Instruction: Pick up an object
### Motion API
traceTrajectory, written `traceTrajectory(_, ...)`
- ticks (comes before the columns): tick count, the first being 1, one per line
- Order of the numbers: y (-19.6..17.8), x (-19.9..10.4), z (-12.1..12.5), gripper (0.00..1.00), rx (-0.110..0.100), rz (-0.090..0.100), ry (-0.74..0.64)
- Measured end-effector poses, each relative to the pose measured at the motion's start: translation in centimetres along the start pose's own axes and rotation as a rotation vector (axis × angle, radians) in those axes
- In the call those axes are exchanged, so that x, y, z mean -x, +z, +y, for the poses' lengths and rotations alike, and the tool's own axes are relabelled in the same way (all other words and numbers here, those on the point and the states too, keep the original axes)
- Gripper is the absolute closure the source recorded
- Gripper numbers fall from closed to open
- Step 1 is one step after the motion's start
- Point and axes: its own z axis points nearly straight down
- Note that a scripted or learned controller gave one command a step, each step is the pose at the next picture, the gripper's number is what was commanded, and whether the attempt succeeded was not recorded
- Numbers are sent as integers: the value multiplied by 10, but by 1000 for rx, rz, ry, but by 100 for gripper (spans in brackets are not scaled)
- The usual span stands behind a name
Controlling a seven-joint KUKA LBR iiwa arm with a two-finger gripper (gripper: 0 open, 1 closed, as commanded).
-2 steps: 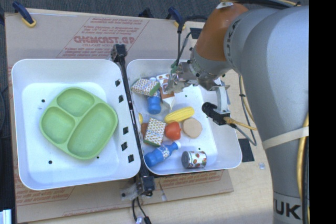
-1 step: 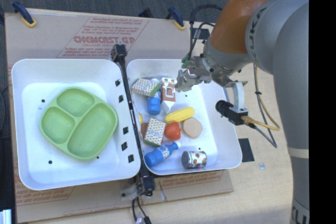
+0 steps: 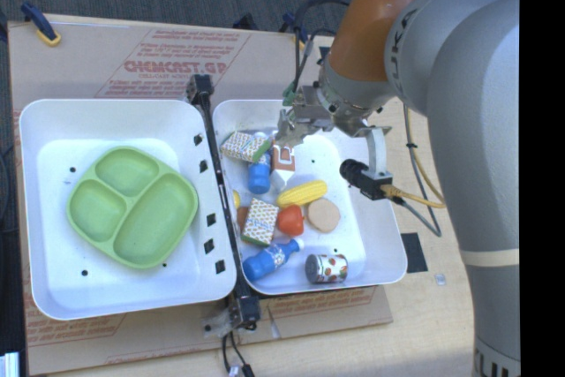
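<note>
Right of centre, arm: the grey arm with its orange band reaches in from the right edge of the frame and bends down over the upper part of the right bin.
Jaws: the gripper hangs low over the upper left part of the right bin, just beside the patterned box; whether the jaws are spread or pressed together cannot be told, and nothing shows between them.
Right bin: the white bin lies right of centre and carries all the small objects.
Upper objects: a patterned box lies tilted near the top left of that bin; a blue bottle stands just below it; a small white and orange carton sits beside the bottle, close under the gripper.
Middle objects: a yellow corn cob lies across the middle; a tan round disc sits just below its right end; a red piece touches a green and white box.
Lower objects: a second blue bottle lies on its side near the bottom; a printed can lies to its right.
Left bin: the white bin holds a green divided plate.
Desk: a cardboard sheet with red print lies under both bins.
Upper left corner: a blue and yellow clamp grips the sheet's edge.
</note>
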Motion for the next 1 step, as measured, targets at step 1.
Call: traceTrajectory(1, -10, 0, 0, 100, 0, 0, -4)
